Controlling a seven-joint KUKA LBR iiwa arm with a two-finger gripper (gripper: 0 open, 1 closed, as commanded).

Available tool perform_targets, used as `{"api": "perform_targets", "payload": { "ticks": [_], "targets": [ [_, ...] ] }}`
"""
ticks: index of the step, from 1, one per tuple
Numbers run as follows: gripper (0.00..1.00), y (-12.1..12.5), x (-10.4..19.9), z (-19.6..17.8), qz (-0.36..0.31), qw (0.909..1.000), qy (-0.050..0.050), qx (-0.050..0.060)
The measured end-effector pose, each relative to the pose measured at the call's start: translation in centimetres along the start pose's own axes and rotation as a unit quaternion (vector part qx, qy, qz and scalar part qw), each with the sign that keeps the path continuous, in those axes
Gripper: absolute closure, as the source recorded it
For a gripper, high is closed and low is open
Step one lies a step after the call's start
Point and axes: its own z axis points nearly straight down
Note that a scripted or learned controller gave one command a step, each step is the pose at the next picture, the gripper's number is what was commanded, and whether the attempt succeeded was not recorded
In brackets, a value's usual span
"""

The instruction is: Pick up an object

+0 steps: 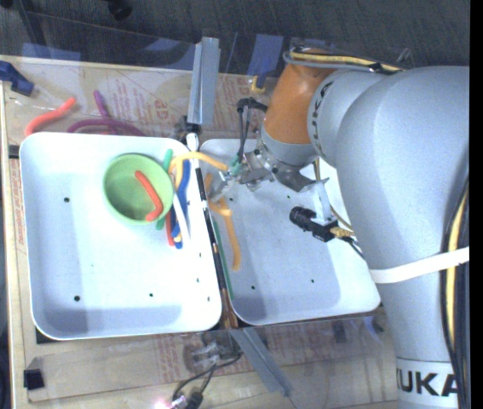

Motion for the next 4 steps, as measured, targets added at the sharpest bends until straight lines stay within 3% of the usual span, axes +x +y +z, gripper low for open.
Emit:
{"api": "perform_targets", "payload": {
  "ticks": [1,2,3,4],
  "targets": [
    [1.00,0.4,0.5,-0.9,-0.002,1.0000,0.004,-0.005],
    [0.00,0.3,0.3,-1.0,-0.001,1.0000,0.002,-0.005],
    [0.00,-1.7,0.5,0.0,0.022,0.9996,0.001,-0.015],
    [1.00,-1.8,0.7,-0.9,0.019,0.9998,0.004,-0.011]
  ]
}}
